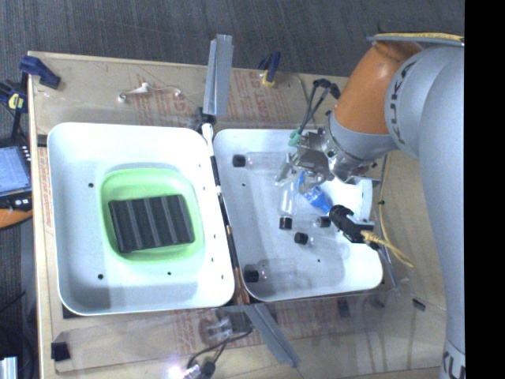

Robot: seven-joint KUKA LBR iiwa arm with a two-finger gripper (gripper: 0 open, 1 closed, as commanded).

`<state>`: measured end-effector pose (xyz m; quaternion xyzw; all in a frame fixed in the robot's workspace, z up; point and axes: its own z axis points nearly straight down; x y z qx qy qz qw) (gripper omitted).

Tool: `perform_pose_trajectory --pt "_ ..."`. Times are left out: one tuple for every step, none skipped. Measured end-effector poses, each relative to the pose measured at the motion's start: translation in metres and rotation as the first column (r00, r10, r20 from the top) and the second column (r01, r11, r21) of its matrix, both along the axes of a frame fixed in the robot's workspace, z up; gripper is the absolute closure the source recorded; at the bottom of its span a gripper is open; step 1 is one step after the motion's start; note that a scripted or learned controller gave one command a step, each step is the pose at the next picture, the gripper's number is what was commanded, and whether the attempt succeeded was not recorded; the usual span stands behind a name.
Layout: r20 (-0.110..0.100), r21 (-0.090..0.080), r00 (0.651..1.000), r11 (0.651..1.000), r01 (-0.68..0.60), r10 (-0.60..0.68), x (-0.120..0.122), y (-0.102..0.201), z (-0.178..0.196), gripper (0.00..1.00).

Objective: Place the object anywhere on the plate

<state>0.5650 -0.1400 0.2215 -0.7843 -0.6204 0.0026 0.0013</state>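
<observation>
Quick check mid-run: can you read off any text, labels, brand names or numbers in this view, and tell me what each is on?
No text can be read.
Bench board: faint reddish printing along the top, too blurred to read.
Screen at the left edge: lit, content too small to make out.
White bins, green plate, arm: no markings visible.

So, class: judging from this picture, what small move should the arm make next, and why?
Probably lower the gripper and close on the blue object. The gripper hangs over the right bin beside the object, while the green plate sits in the left bin.
</observation>
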Motion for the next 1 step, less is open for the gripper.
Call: perform_pose_trajectory --pt "0.000 0.000 1.000 1.000 0.000 0.000 0.0000 0.0001 0.0001 0.00"
